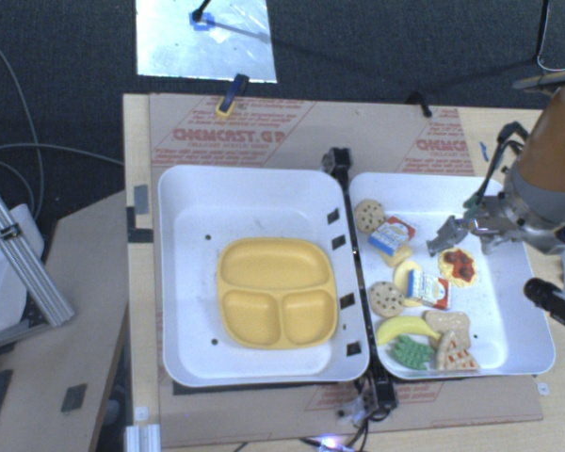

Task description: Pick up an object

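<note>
over the right-hand shallow white bin (pixel 523 342), near its far right corner, the grey two-finger gripper (pixel 463 231) hangs open and empty just above a round yellow-and-red toy pizza (pixel 459 266), so the pick remains undone.

- Dark carpet floor (pixel 56 45) around a pale wooden bench (pixel 137 139).
- Shiny metal sheet (pixel 205 26) lying on the carpet.
- Aluminium frame rail (pixel 24 252) at left.

Smooth plastic-looking yellow tray (pixel 277 291); glossy white bins (pixel 184 252); perhaps metal jaws.
</note>
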Controlling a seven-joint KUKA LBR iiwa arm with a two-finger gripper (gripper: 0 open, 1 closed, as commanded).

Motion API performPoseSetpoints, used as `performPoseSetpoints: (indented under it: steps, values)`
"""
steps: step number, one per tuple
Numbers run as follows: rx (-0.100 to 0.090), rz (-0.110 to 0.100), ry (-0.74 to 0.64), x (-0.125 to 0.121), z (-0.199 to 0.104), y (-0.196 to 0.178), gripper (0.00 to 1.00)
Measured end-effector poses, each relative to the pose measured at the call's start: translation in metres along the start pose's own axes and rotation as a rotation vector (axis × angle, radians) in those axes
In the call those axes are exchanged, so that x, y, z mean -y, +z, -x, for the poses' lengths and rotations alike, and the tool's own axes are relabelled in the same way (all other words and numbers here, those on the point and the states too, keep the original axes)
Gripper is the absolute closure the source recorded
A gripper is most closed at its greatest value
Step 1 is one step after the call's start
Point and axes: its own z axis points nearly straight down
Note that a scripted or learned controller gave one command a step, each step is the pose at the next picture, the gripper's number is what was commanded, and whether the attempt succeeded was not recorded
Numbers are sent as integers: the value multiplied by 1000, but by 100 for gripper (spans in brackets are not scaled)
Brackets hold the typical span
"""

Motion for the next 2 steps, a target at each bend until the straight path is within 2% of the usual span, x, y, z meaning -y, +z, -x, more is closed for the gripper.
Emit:
performPoseSetpoints:
  steps: [1,2]
  values:
    - [0,0,-3,-27,-32,142,0]
    - [1,7,-4,-96,-37,135,0]
